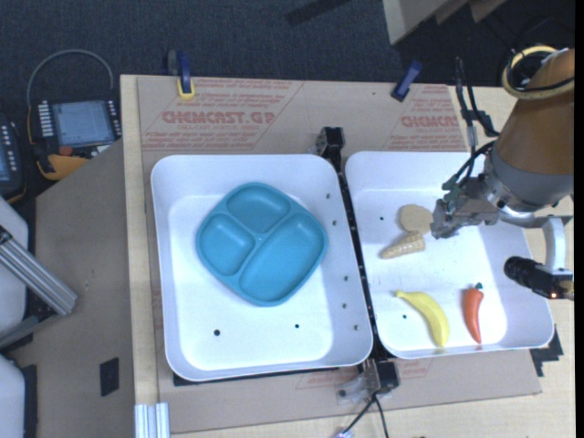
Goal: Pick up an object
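Your gripper (444,223) hangs low over the right bin (520,272), near its upper middle; whether it is parted or closed you cannot tell from this slant, and nothing shows in its grasp. Nearest candidate: one tan ice-cream cone (403,245), lying flat just to the gripper's lower left in the camera view, long axis running roughly left-right with a slight tilt, narrow tip pointing left and wide end toward the gripper. One pale tan rounded piece (414,216) sits just above the cone, touching or nearly touching it, and just beside the gripper on its left. Further stock in the same bin: one yellow banana (427,315), lower centre, curved, running diagonally down to the right; one red-orange carrot (473,312) with a green top, just right of the banana, long axis near vertical. Both lie well below the gripper. The left bin (182,318) holds one blue divided plate (262,243) with three compartments. Count: two bins, four small objects, one plate. By my judgement the coming move is a short shift left and down onto the cone or the rounded piece.
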`<state>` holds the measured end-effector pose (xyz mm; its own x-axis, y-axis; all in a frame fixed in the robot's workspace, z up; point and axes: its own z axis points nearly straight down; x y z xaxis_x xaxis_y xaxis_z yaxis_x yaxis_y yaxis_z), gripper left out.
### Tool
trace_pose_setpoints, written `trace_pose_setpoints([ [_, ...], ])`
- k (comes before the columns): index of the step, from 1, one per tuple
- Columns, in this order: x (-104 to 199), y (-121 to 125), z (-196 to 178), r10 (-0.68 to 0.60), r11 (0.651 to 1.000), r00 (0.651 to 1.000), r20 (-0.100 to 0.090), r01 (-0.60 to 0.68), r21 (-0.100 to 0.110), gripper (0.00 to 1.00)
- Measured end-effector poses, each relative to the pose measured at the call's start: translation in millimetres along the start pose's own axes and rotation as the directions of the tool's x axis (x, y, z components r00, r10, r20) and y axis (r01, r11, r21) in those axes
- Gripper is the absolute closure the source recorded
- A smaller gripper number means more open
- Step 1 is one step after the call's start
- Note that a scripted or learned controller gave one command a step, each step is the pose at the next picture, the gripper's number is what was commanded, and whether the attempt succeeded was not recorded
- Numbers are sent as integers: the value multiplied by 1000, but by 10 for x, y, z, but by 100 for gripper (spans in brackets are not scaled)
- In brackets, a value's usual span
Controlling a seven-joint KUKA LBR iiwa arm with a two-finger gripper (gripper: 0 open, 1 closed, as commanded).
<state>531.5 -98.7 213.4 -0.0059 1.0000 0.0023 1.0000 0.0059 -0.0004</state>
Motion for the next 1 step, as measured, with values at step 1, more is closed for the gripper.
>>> trace_pose_setpoints([
  [1, 515, 53, -95, 1, 1000, 1000, 2, -1, -3, 100],
])
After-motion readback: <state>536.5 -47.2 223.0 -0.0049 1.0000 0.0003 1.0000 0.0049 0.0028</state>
